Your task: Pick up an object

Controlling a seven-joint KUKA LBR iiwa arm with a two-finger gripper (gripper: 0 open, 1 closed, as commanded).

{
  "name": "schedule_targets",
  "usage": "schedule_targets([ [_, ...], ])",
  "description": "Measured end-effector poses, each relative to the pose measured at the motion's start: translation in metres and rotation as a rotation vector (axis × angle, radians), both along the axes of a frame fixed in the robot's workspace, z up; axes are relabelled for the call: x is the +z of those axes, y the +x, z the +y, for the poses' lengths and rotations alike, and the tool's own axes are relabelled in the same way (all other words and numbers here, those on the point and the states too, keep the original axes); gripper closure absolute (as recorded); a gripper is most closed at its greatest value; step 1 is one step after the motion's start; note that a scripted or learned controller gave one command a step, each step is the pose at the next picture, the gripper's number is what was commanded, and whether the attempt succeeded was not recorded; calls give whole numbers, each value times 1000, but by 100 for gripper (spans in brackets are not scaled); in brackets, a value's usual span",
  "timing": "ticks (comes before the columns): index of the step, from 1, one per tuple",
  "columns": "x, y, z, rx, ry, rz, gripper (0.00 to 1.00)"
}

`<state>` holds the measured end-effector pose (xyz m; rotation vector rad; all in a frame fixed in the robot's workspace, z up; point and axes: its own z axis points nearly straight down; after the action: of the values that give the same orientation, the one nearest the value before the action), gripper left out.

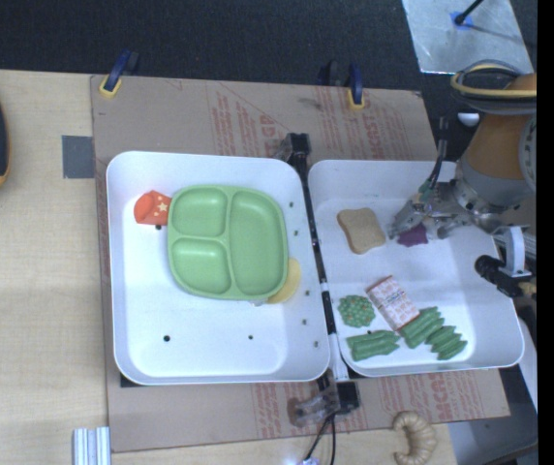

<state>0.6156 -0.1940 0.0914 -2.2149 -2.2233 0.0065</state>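
A small purple thing in the right bin is being reached for by the gripper. How wide the claw is cannot be told. A squeeze and a lift are being called for next. Toast is lying just beside it. Green beans are lying well apart.

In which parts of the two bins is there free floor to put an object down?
Left bin: the floor in front of the green plate is bare. Right bin: a bare patch lies between the bread slice and the broccoli. Its front is crowded by green beans and a packet.
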Motion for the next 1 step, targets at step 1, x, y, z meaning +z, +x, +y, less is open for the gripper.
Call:
schedule_targets([
  [1, 13, 1, -1, 0, -1, -1, 100],
])
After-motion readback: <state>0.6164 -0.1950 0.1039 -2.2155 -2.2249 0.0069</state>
